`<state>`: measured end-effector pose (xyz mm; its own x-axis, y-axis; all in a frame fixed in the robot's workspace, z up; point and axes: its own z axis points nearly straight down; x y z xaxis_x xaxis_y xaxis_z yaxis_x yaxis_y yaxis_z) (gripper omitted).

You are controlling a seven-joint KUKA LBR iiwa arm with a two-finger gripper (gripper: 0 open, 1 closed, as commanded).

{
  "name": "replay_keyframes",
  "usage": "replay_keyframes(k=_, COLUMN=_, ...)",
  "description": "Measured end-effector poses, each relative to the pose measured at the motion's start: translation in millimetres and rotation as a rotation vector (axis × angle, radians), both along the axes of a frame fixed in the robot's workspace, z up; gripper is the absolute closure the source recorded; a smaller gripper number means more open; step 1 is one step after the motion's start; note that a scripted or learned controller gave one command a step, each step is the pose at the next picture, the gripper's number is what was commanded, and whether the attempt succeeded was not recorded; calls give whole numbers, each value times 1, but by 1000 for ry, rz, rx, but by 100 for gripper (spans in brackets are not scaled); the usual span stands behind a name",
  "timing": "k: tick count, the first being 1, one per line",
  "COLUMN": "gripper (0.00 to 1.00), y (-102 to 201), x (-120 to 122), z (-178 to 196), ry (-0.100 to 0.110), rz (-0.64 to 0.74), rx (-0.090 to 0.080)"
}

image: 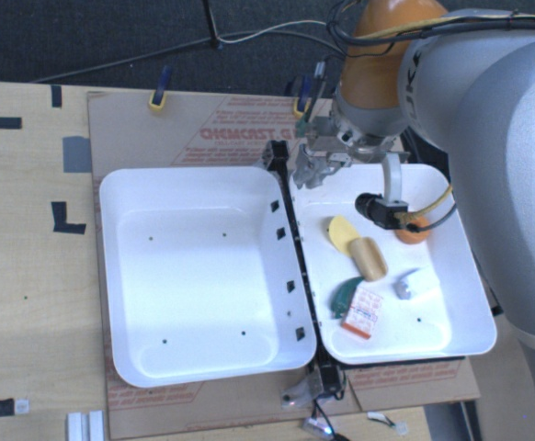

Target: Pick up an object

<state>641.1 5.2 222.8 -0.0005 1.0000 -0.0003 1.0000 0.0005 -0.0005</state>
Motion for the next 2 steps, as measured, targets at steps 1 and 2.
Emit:
replay_keyframes(k=1, gripper=100, y=0, x=0, z=10, ry=1, rz=0, rx=0)
replay_keyframes(k=2, gripper=100, y=-17, x=31, z=-37, ry=3, rz=-1, rx=-1)
